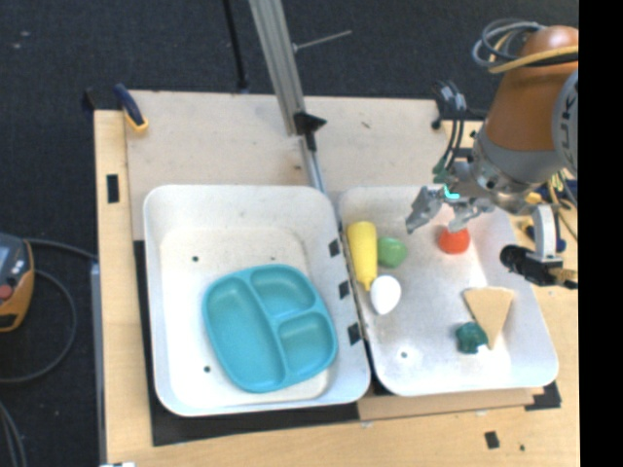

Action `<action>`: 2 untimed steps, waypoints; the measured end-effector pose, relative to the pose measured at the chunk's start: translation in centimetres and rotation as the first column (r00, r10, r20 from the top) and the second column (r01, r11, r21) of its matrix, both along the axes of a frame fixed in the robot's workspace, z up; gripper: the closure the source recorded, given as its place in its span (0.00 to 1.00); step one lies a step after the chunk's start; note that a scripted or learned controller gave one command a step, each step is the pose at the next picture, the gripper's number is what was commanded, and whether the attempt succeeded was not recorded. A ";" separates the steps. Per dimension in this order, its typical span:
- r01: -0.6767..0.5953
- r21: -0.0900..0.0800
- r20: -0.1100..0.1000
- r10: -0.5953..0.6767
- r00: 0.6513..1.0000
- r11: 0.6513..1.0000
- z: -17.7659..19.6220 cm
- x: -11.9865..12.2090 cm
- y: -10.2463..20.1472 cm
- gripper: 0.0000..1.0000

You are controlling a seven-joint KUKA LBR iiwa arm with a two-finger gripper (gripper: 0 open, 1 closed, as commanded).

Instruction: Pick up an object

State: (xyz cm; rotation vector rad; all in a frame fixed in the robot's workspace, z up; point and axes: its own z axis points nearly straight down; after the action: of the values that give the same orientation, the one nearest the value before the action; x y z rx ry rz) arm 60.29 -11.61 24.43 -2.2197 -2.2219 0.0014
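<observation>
In the right bin you have a yellow cylinder [362,251] lying lengthwise along the left wall, with a green ball [392,252] touching its right side and a white egg [385,294] at its near end. A red piece [454,239] sits toward the back. Nearer you, a tan wedge [490,311] lies flat, a dark green lump [471,337] touching it.

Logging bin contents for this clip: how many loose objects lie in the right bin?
6: yellow cylinder by the left wall, green ball beside it, white egg below, red object under the gripper, tan wedge, dark green piece. The arm may hide others.
</observation>
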 end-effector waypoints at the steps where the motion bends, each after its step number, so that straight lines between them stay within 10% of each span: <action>1: -0.001 -0.001 0.002 0.001 1.000 1.000 0.1 0.1 0.0 0.00; 2: 0.001 -0.002 0.000 -0.001 1.000 1.000 -4.5 0.2 -0.9 0.00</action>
State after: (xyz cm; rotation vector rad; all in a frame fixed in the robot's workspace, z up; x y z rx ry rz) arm 60.52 -12.55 19.94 -2.2220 -2.2212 0.0038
